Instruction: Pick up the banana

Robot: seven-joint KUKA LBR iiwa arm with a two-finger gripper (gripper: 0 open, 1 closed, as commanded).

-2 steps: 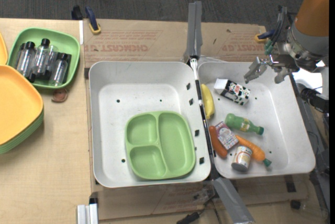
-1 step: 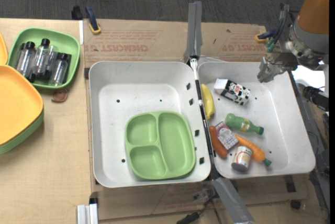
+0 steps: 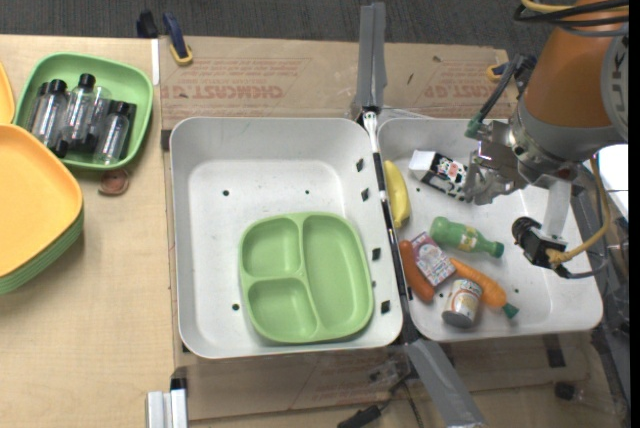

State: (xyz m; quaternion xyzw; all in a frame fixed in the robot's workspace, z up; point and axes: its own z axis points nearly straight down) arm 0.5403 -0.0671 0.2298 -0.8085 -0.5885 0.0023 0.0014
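Camera view: gripper (image 3: 487,178), grip state indeterminate, hovers in approach; banana (image 3: 398,193) lies leftward; next, traverse left and descend.

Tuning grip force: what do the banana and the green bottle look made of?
Banana: smooth, matte yellow with an even colour, possibly a plastic replica, though real fruit cannot be ruled out. Green bottle: glossy, with bright highlights, likely hard plastic.

You can see a green plastic plate with three parts (image 3: 305,276) in the left white bin (image 3: 200,166), and a small green bottle (image 3: 465,238) in the right one.
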